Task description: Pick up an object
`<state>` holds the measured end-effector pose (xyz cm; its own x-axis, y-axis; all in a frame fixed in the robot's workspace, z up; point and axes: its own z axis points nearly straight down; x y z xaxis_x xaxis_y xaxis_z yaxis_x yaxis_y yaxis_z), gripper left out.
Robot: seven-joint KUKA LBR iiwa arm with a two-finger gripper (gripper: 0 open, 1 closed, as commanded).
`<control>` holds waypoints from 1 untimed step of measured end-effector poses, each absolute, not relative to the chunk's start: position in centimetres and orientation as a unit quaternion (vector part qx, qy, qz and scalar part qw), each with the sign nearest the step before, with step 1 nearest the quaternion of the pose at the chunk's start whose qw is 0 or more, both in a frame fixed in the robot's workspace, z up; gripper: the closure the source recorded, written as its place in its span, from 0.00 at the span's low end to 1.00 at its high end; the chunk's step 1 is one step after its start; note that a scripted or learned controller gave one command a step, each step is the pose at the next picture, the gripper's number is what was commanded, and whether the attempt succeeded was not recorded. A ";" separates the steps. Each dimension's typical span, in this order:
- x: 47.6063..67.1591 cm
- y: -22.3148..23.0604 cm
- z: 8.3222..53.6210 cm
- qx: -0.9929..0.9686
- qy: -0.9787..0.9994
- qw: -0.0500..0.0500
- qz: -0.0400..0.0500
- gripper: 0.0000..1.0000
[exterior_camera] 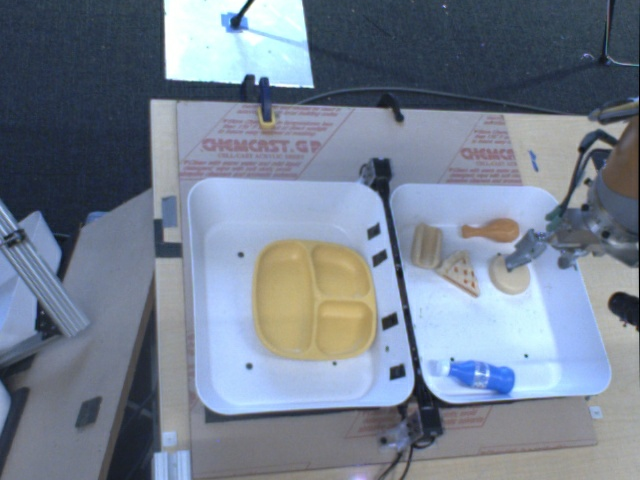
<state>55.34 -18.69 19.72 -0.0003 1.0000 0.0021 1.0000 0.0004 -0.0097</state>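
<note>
One hand (522,256) poised over right bin (570,368), finger state indeterminate. Step: approach. Round cream disc (511,277) directly beneath fingertip; drumstick (492,231) just beyond. Next: descend, straddle disc, close.

This is a robotics lab. Left of the gripper (525,256), two white bins (300,200) sit on a bench (110,268) over a protective sheet printed CHEMCAST (262,146). Farther left stands an aluminium extrusion frame (40,278). Beyond the bench lie dark carpet (80,58), cables (450,98) and a clamp (264,103).
</note>
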 end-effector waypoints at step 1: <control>55.6 -18.7 20.3 -0.706 -0.708 -0.001 0.000 0.00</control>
